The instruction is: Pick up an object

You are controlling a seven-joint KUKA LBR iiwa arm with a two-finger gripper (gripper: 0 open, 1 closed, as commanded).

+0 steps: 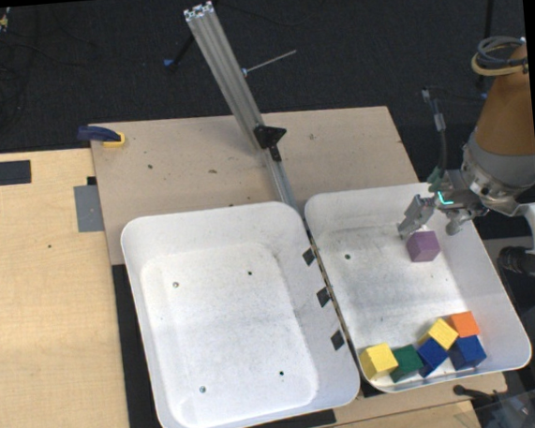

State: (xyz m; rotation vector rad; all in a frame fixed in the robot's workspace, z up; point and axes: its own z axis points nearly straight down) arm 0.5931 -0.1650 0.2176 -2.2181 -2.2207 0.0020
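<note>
Two shallow white bins sit side by side on the wooden counter (336, 145), and all the action is on the right. The left bin (159, 256) shows its white speckled floor with a few small dark dots. The right bin (329, 214) carries the whole cargo.

Up near the right bin's far right corner, the gripper (434, 218) hangs over the floor, its jaws spread, one grey finger out to the left and the other to the right. Just beneath them rests a purple cube (423, 245), sitting on the bin floor; it is not pinched between the fingers, though whether a fingertip brushes its top cannot be told from this slant. The arm (507, 129) comes in from the right, its orange band plain above the wrist.

Down at the near right corner of the same bin, a cluster of blocks is packed together against the rim: a yellow cube (378, 358) at the left, a green block (406, 362) touching it, a blue block (433, 357) next, a second yellow block (442, 333) just behind that, an orange block (463, 322) at the far right and a dark blue block (467, 353) in front of it. That cluster lies well apart from the purple cube.

Behind the bins, a slanted aluminium rail (231, 80) rises from the counter between them.
</note>
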